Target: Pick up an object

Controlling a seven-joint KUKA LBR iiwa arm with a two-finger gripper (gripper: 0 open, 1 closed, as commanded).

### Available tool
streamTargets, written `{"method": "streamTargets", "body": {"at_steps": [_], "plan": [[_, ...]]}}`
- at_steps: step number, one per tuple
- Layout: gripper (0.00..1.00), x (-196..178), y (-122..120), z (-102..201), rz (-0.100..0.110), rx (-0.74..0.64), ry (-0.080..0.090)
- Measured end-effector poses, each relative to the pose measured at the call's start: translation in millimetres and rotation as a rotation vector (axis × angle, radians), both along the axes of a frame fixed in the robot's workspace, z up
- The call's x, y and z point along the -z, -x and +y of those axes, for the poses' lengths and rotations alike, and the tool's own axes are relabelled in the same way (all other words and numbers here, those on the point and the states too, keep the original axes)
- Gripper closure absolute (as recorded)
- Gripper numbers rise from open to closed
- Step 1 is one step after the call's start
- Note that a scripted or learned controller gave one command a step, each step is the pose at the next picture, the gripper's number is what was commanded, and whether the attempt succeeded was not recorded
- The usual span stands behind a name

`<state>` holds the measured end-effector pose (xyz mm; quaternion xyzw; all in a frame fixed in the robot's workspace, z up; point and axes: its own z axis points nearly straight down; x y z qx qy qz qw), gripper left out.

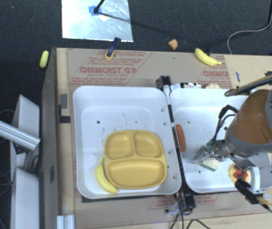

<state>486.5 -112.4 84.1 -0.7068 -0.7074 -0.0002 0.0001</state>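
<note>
Gripper (207,155) low in right bin (198,116), at 4 o'clock of frame; finger spread unclear. Small green-white object (211,164) just beneath tip. Orange sausage (180,137) at 9 o'clock of gripper.

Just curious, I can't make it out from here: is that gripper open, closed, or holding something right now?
Gripper: cannot be told; it is low in the right bin, beside a small green-and-white object.
</note>
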Motion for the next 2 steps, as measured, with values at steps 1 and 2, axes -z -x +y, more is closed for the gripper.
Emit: {"method": "streamTargets", "body": {"at_steps": [1,2], "plan": [[1.00,-10,-1,0,-0.003,-0.001,-0.001],[1.00,-101,-53,67,-0.002,-0.003,0.000]]}}
